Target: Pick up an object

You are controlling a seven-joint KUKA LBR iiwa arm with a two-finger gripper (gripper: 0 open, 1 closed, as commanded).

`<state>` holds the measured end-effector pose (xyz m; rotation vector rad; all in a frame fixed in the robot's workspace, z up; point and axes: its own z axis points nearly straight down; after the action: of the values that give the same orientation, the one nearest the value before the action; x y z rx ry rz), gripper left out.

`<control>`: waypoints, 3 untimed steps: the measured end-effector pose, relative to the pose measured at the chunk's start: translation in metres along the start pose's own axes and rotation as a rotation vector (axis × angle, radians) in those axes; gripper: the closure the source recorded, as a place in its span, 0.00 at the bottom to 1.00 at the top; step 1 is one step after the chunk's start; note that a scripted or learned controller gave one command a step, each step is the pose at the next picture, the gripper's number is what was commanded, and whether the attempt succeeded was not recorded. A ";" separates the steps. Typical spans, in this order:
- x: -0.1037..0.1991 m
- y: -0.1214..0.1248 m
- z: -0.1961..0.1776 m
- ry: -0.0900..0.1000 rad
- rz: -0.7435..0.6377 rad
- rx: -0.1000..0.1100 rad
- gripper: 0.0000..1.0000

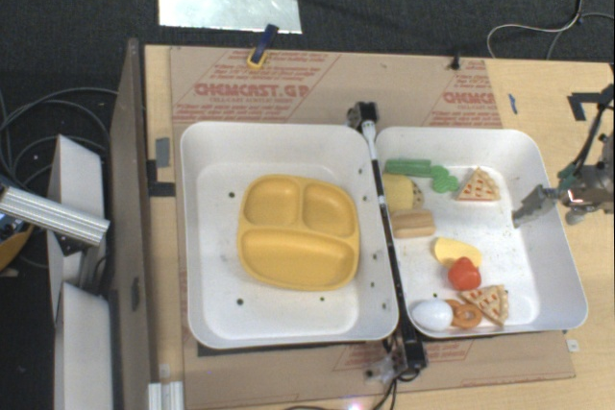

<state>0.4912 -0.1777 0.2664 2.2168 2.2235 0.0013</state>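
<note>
The claw (538, 203) is seen at the right edge of the right bin (562, 278); whether it is open or closed cannot be told. The toy foods, among them a red tomato (464, 275) and 2 waffle wedges (478, 186), lie to its left, apart from it.

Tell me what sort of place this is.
Probably a robotics lab's grasping test bench, not a kitchen: two white bins sit on a paper-covered board, one holding a yellow divided plate, the other toy food like the red tomato. Loose cables trail over carpet.
</note>
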 end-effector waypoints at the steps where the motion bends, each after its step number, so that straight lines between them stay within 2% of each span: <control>1: 0.067 -0.002 0.130 0.007 -0.006 0.013 0.00; 2: 0.067 -0.005 0.184 0.000 0.003 0.001 0.00; 3: 0.066 -0.003 0.170 -0.002 0.003 -0.005 1.00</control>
<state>0.4886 -0.1117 0.0963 2.2163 2.2161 0.0046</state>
